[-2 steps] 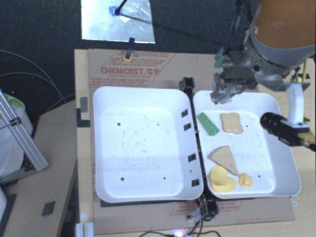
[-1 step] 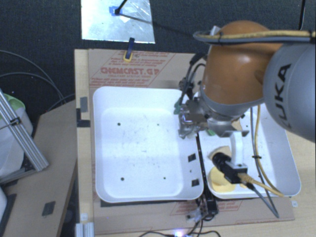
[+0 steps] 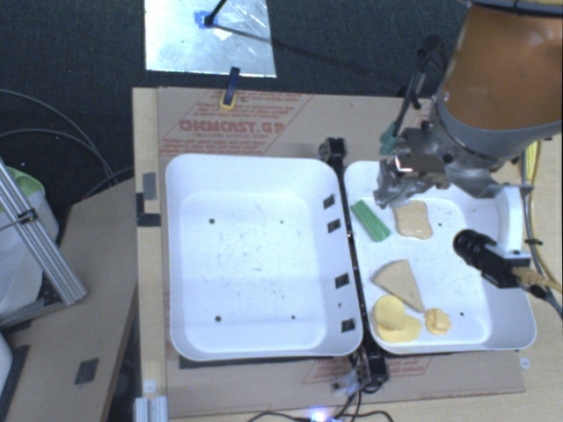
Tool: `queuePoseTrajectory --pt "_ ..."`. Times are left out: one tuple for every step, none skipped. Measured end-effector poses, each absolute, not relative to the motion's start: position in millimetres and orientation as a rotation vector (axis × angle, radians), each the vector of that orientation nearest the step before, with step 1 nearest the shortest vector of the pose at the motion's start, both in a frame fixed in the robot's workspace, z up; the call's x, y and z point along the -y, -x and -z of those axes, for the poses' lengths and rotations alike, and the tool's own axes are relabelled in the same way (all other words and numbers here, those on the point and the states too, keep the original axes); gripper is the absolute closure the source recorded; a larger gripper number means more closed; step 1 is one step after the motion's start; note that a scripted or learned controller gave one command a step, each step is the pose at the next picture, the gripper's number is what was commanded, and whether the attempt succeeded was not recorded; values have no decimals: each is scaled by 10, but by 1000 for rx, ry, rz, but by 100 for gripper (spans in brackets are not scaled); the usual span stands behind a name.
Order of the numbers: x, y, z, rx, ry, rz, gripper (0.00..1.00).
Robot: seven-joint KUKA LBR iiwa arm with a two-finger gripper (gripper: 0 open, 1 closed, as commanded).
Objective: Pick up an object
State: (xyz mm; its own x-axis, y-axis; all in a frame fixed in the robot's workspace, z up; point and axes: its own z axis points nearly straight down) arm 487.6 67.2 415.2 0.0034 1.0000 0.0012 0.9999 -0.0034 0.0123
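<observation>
gripper (image 3: 391,187): hangs over the far left part of the right bin, low above the bin floor.
gripper state: cannot tell whether it is apart or together; the slanted view from above does not show it.
arm (image 3: 506,51): grey, with a broad orange band, reaching in from the right and taking up the far right corner of the scene.
right bin (image 3: 519,323): shallow and white, holding five small things, all lying on its floor.
beige flat piece (image 3: 413,221): the thing closest to the gripper, just on its near side and a little to the right.
green strip (image 3: 370,220): just left of the beige flat piece, lying at a slant close to the bin's left wall.
tan wedge (image 3: 398,280): nearer the viewer, about midway down the bin, apart from the gripper.
yellow round piece (image 3: 396,321): by the bin's near wall, right against the tan wedge's near edge.
small yellow piece (image 3: 437,322): just right of the yellow round piece.
left bin (image 3: 255,262): shallow and white, side by side with the right bin, a few dark specks on its floor.
black clips (image 3: 334,227): a row along the seam between the two bins.
cardboard sheet (image 3: 264,117): brown with red print, under both bins.
silver sheet (image 3: 209,20): on the dark floor, far beyond the bins.
</observation>
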Motion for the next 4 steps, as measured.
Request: queuePoseTrajectory --pt "-416 -4870 -4496 -2217 -2219 -8 100" --pt "-545 -4870 -4192 -2225 -2217 -2 100" --pt "-232 -4871 -4044 -2218 -2222 -3 100" --pt "-1017 -4866 -4270 -2233 -2208 -8 100"
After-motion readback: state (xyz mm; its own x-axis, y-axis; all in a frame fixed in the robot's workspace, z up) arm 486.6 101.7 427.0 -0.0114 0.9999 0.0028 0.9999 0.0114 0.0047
